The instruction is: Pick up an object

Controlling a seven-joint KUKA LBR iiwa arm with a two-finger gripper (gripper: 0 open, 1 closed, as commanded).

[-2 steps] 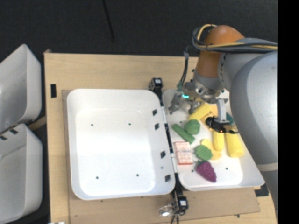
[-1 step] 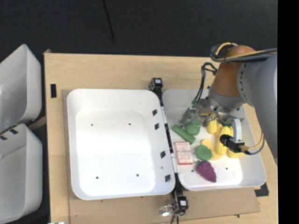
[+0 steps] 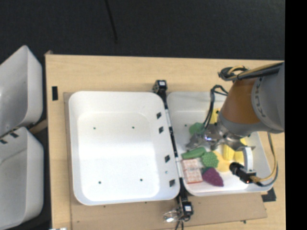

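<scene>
1. The gripper (image 3: pixel 204 139) is low in the right bin (image 3: pixel 189 104); whether it is open or closed cannot be told.
2. A green piece (image 3: pixel 196 128) lies just above it.
3. A green bar (image 3: pixel 194 153) and a green lump (image 3: pixel 210 159) lie just below.
4. A card (image 3: pixel 191 170) and purple grapes (image 3: pixel 212 177) lie further below.
5. Yellow pieces (image 3: pixel 226 153) sit beside it, under the arm (image 3: pixel 244 104).

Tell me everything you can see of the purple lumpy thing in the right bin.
The purple, bumpy, grape-like cluster looks like a soft toy or plastic piece. It lies flat near the front wall of the right white bin, tapering toward the front-right. A pink-and-white patterned card sits just to its left, and a green knobbly piece touches its upper edge.
</scene>
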